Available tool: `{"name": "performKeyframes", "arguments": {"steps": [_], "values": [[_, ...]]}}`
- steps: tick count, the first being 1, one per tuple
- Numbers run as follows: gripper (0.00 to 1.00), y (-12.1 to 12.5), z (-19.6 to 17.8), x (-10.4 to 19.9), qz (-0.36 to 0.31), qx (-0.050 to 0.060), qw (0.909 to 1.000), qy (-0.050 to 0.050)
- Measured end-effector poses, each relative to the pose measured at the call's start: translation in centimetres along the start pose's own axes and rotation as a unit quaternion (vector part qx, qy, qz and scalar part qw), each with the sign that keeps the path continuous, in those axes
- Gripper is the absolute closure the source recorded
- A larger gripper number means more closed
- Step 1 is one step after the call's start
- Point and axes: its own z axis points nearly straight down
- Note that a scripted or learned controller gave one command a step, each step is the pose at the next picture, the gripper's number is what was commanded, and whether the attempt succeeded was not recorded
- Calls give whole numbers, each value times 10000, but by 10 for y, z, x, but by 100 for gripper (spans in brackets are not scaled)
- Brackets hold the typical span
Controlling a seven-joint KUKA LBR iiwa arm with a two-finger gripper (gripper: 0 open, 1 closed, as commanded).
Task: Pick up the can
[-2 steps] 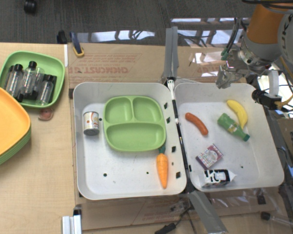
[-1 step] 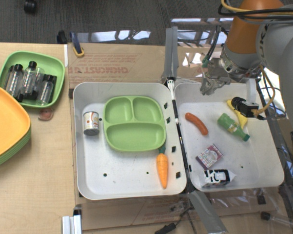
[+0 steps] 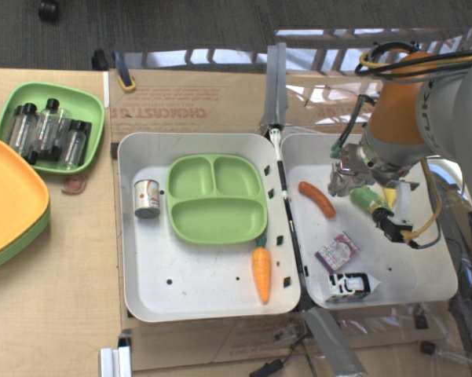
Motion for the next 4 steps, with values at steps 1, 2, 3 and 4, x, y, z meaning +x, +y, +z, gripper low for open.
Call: {"name": "performKeyframes", "arguments": {"steps": [1, 2, 3, 4], "values": [[100, 25, -95, 12, 814, -9, 9967, -4], [100, 1, -103, 41, 782, 1, 9969, -2], [100, -18, -120, 64, 683, 2, 9977, -1], [100, 4, -169, 50, 653, -7, 9979, -6]]}}
